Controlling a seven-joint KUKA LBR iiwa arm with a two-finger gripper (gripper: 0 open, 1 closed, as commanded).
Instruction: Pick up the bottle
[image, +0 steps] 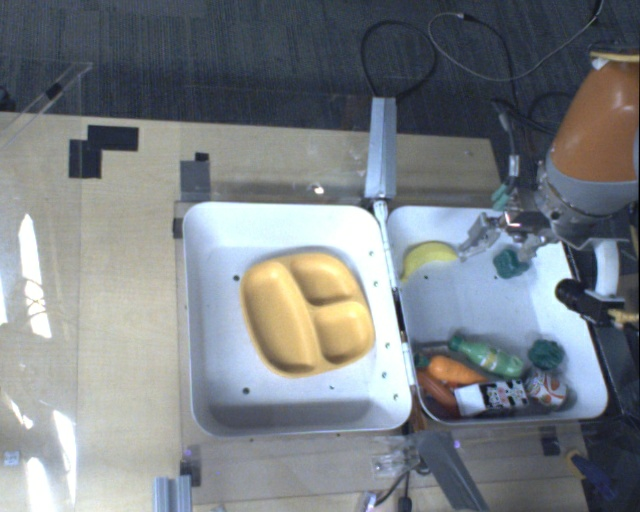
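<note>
The green bottle lies on its side along the near wall of the right bin, touching an orange carrot, just beside a dark box. My end effector hovers near the far wall, beside a yellow lemon; whether it is released or clenched, I cannot tell. I should descend onto the bottle's middle, closing across its width, clear of the carrot.

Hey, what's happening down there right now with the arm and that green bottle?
Gripper over right bin's far end, well short of the bottle. Green bottle lying flat near the front wall. Carrot pressed against it, small box just below.
</note>
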